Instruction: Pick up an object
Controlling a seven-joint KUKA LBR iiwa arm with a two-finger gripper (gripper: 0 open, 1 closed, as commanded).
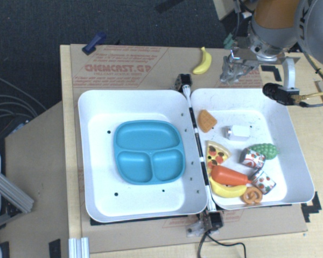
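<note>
My gripper [234, 71] hangs above the far rim of the right bin [296, 144], outside the toys' area, with nothing seen under it. In that bin lie an orange biscuit-like piece [206, 120], a small white block [238, 131], a pizza slice [217, 153], a green bunch [265, 150], two small cans [252, 158] [264, 181], an orange carrot [229, 174], a yellow banana [229, 190] and a pretzel [253, 196]. The toys crowd the near half of the bin.
The left bin [91, 144] holds a blue divided plate [149, 150]. On the bench behind the bins lie a second yellow banana [203, 62] and a blue clip [93, 43]. A black part of the arm [280, 94] overhangs the right bin's far right corner.
</note>
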